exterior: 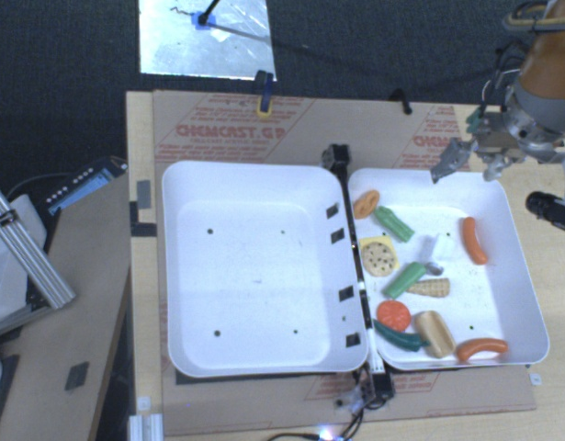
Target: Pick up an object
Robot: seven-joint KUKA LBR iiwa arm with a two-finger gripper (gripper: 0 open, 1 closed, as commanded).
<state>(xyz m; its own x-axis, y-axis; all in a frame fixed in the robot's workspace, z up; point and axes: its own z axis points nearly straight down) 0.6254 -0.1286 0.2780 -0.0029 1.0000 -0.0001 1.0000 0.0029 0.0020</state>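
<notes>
The gripper (472, 162) was seen spread, holding nothing, at upper right above the right bin (525, 274). An isolated item such as the orange sausage (473, 241) was judged best targeted, centred before closing.

Open gripper (473, 161) above right bin (516, 237)

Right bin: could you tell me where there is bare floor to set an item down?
In the right bin, bare floor lies at the far side under the tool, and between the cob and sausage. The near-left corner is crowded around the tomato.
</notes>
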